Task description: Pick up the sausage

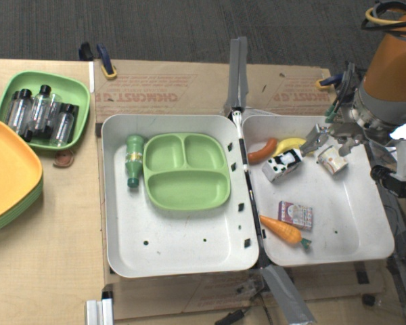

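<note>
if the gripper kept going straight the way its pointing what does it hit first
Probably the yellow banana at the back of the right white bin. The gripper points leftward toward it, with the reddish-orange sausage just beyond. Depth is unclear, so it might pass above both.

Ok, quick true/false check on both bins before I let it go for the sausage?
1. The sausage lies in the right bin. True.
2. The gripper holds the sausage. False: it is off to the sausage's right, apart from it.
3. The green plate sits in the left bin. True.
4. The carrot lies on the plate. False: it is in the right bin.
5. A green bottle lies beside the plate. True.
</note>
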Action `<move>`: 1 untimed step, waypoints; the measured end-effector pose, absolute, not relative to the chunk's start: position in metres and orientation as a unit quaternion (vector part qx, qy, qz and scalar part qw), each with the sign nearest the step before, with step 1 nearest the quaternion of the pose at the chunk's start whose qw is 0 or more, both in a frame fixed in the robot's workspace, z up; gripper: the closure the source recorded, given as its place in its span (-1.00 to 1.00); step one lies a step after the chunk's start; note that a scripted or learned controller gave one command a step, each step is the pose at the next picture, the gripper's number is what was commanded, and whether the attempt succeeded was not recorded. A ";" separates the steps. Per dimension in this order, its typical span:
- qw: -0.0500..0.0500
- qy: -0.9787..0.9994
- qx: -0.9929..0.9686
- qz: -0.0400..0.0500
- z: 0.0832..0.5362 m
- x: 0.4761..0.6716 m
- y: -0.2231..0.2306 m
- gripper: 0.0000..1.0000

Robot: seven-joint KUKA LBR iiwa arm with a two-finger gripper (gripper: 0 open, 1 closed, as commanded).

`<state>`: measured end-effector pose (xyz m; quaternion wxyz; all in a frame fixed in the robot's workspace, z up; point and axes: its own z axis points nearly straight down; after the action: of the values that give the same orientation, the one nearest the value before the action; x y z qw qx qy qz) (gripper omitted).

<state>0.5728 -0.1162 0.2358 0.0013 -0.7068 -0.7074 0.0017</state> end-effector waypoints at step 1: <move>0.001 -0.736 -0.677 0.001 0.091 0.528 -0.111 -1.00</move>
<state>0.5275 -0.1112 0.0910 0.0008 -0.6766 -0.7363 0.0005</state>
